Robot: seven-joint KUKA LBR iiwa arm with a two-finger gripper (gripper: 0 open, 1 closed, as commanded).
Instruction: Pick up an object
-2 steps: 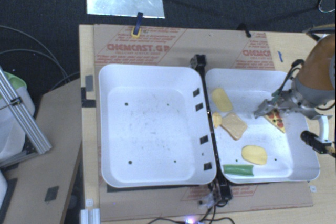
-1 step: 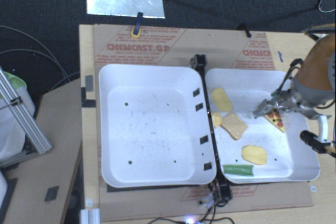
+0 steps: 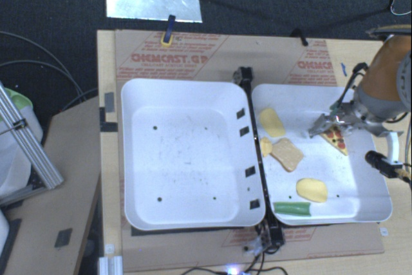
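Observation:
The right bin holds several toy foods. A pizza slice lies near its right side. A pale yellow piece and a tan bread slice lie toward the left wall, with a small yellow bit against the divider. A yellow oval and a green stick lie near the front. My gripper hangs low over the bin, right above the upper end of the pizza slice. Whether it touches the slice I cannot tell.
The left bin stands beside the right one, with a black clip-lined divider between them. The grey arm with its orange band comes in over the right bin's far right corner. A black cable end sticks out by the right rim.

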